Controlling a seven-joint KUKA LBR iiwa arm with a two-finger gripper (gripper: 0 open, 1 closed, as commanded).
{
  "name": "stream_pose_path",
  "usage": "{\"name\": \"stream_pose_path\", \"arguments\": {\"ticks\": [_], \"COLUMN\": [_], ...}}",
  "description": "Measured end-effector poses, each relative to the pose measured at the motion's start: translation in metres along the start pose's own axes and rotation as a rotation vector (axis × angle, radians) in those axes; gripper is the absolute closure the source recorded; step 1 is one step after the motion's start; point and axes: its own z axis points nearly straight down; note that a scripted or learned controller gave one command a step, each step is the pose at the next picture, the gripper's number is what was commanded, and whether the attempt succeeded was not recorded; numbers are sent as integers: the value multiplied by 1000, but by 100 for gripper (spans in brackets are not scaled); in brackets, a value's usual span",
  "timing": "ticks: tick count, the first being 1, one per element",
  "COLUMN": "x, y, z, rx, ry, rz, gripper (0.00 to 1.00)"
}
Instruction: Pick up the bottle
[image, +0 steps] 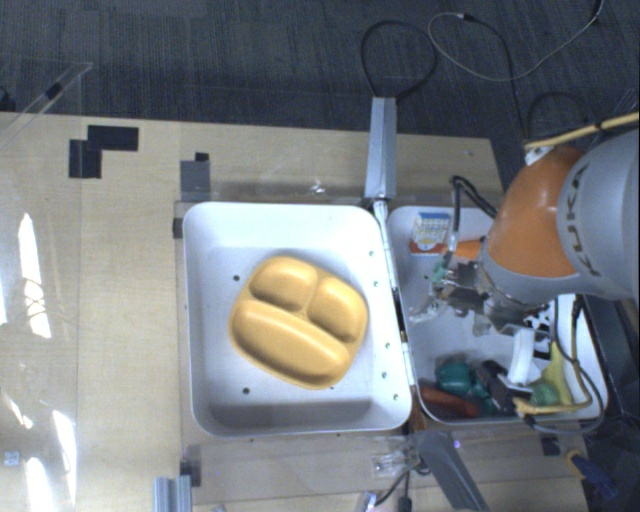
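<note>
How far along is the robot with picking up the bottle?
Done: the gripper hangs low over the right bin. In hand: nothing visibly lifted; whether anything sits in the gripper is hidden. Left: grasp and lift the bottle, which I cannot single out among the green, red and yellow clutter at the bin's near end.

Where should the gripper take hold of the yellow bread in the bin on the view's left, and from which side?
Probably from straight above: the bread lies flat in the middle of its bin, away from the walls. As a whole it looks too wide, so grip across the long lobe at its lower edge in the view, which a groove separates from the two smaller lobes.
</note>
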Motion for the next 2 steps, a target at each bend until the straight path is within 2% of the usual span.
{"name": "stream_pose_path", "arguments": {"ticks": [1,2], "x": [-24,-5], "y": [-13,-16], "z": [1,0], "rx": [3,0], "ry": [-1,0], "rz": [180,363], "gripper": [0,0]}}
